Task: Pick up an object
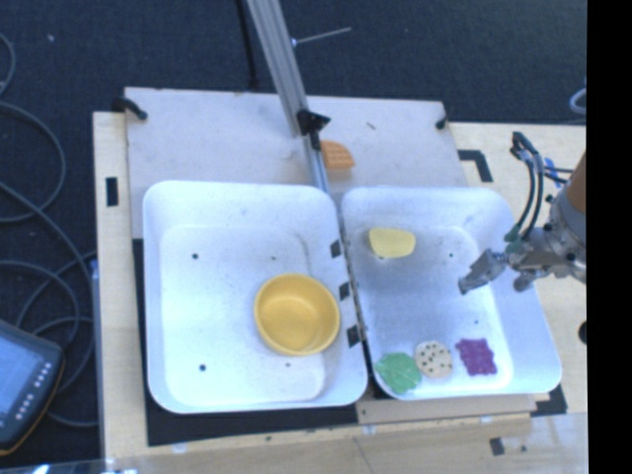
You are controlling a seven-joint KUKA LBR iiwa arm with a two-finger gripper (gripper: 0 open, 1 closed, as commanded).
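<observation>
Camera view: the grey metal claw (pixel 477 274) hangs over the right white bin (pixel 513 363), finger state I cannot tell, near the flat yellow piece (pixel 391 242).

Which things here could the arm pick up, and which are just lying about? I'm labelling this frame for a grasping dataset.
Pickable:
yellow bowl, left bin
pale yellow piece, right bin
green piece
cookie
purple piece

Lying about:
orange item behind the bins
metal rail
cables
tablet
</observation>
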